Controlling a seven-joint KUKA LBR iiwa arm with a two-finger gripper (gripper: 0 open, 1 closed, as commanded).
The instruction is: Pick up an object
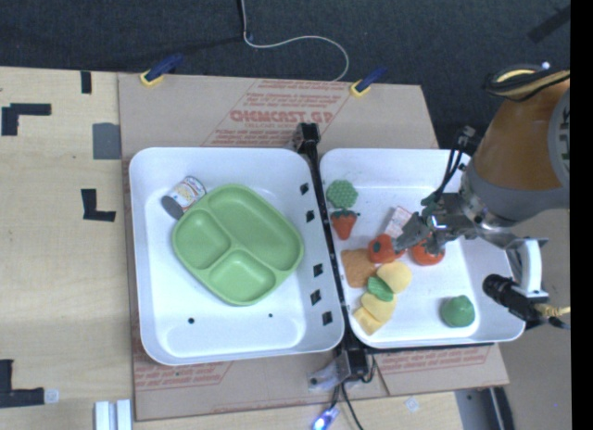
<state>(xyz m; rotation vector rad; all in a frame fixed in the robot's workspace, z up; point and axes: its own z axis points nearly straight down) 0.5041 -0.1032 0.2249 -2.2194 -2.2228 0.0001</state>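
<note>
Over the right bin [482, 326], the hand [414, 238] hangs low among toy foods beside a red tomato [382, 250], its grip impossible to make out.

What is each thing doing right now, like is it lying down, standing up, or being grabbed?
Green tray: lying flat in the left bin, tilted cornerwise.
Small can: on its side, touching the tray's edge.
Carrot toy: lying flat in the right bin.
Two tomatoes: resting by the gripper.
Yellow pieces: piled together, touching.
Green ball: lying alone near the front corner.
Gripper: down low among the toys; grip unclear.
</note>
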